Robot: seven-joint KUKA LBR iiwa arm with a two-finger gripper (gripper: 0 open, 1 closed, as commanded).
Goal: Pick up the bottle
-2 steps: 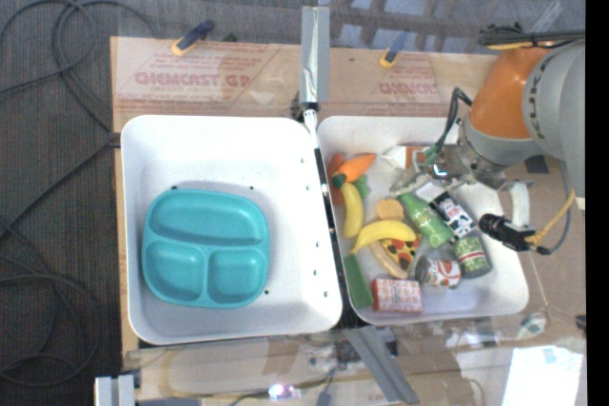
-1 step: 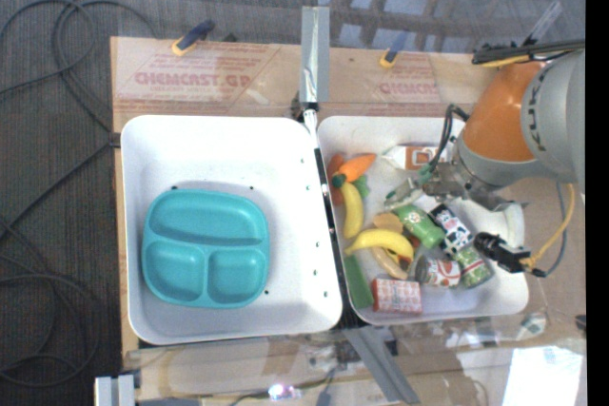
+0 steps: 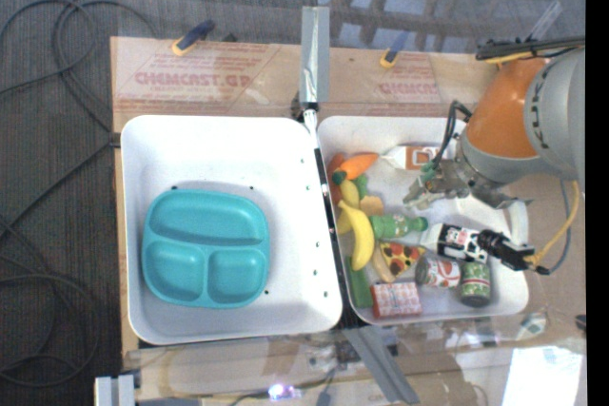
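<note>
Hovering over the right bin, the gripper hangs above the clutter with nothing visibly held

Can't really tell how far the fingers are spread, they're just a dark blurry tangle under the orange-banded arm, so no call on that. The green bottle lies on its side near the middle of the right bin, just beside the banana and a little below-left of the gripper, not touching it. Around it sit a carrot, a pizza slice toy, a red box, a couple of cans and a small dark-capped bottle. Over in the left bin a teal divided tray lies flat
</note>
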